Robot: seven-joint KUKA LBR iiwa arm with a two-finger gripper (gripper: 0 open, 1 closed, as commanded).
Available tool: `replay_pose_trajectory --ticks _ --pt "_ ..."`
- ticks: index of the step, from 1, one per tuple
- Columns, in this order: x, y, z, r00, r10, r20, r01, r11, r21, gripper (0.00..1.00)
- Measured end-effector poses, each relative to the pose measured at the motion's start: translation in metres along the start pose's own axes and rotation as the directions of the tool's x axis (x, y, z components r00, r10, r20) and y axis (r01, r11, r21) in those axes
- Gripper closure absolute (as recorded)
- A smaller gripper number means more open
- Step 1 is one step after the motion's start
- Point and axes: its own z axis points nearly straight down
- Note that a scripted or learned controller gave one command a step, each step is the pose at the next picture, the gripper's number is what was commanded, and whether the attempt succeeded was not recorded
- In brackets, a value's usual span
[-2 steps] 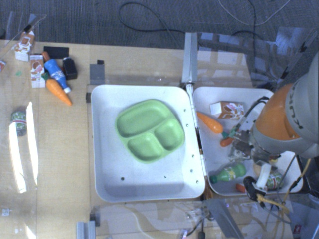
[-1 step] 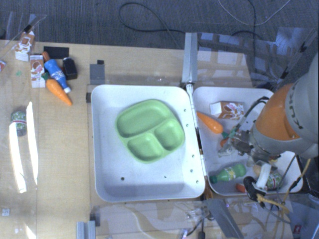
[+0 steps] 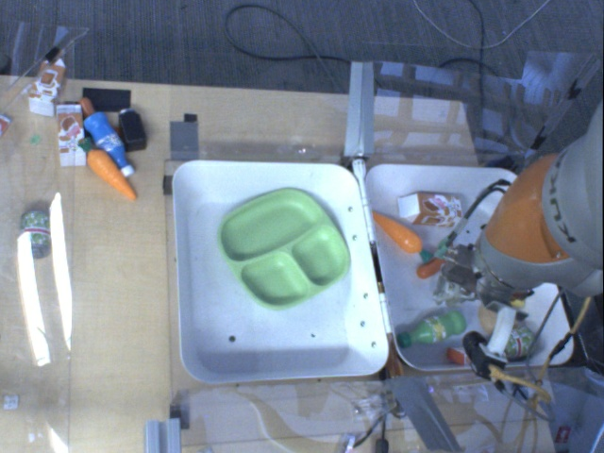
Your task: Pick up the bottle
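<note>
The green bottle (image 3: 433, 329) lies on its side by the near edge of the right bin (image 3: 404, 185), cap end pointing toward the left bin (image 3: 198, 347). Just beyond and to its right the gripper (image 3: 460, 279) hangs over the bin floor, beneath the arm's orange band (image 3: 528, 226); whether it is parted or closed I cannot tell, and nothing shows in its grasp. A small red piece (image 3: 429, 269) sits just left of the gripper, and an orange carrot (image 3: 397, 233) lies farther back along the bin's left wall. A small carton (image 3: 430, 208) rests near the far edge. The left bin carries a green divided plate (image 3: 283, 246) at its middle. At the bench's far left corner lie another carrot (image 3: 111, 175), a blue bottle (image 3: 106, 142) and small cartons (image 3: 69, 132)
</note>
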Motion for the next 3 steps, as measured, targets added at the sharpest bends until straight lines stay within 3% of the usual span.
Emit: replay_pose_trajectory --ticks 1,2,3 --pt "0.0 0.0 0.0 1.0 0.0 0.0 0.0 1.0 0.0 0.0" --pt "0.006 -0.007 0.017 0.964 0.265 0.005 -0.265 0.964 -0.001 0.0" --pt "0.007 -0.005 0.007 0.967 0.256 0.004 -0.256 0.967 -0.005 1.0"
